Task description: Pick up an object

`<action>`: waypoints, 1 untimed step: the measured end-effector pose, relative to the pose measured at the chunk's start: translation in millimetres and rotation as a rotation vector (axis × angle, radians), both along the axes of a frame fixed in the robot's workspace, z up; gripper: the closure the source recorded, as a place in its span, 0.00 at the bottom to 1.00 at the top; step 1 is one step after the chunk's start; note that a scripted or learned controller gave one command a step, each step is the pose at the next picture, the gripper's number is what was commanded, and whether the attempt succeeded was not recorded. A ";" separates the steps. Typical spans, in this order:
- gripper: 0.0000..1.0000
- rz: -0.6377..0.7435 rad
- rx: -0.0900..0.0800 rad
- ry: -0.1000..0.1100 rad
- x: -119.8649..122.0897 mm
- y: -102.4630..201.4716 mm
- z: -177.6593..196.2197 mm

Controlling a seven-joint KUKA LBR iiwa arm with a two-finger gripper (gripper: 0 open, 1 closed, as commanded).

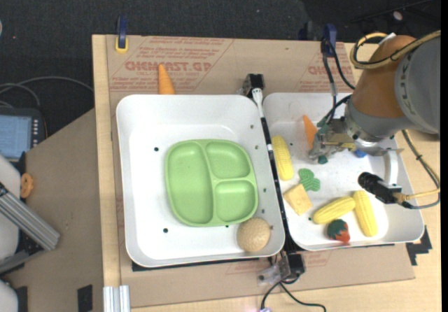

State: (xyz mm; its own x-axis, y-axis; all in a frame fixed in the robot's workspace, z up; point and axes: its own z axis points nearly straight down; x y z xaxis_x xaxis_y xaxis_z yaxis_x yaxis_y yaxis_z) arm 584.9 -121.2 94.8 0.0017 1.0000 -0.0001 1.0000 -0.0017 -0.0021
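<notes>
I've got the arm (392, 90) coming in at frame right, tool (323, 152) low in the right bin (409, 234), upper-middle part. Can't tell its state from here. Orange carrot piece (309, 129) sits just left of it; touching or not, can't say. Corn cob (282, 157) along the bin's left wall, two more w/ broccoli (308, 179) lower down. Left bin holds green divided plate (210, 182).

Red print on the cardboard sheet (210, 59) under the bins, seen upside down and mirrored, reads roughly "CHEMFAST"; the smaller lines are illegible.
</notes>
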 end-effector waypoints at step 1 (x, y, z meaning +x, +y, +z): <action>1.00 0.003 -0.002 0.007 80.4 -0.5 30.8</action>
State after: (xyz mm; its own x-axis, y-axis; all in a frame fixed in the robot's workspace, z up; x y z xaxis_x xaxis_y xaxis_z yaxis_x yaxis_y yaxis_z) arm 665.3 -121.6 125.6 -0.0017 1.0000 -0.0023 1.0000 0.0017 -0.0090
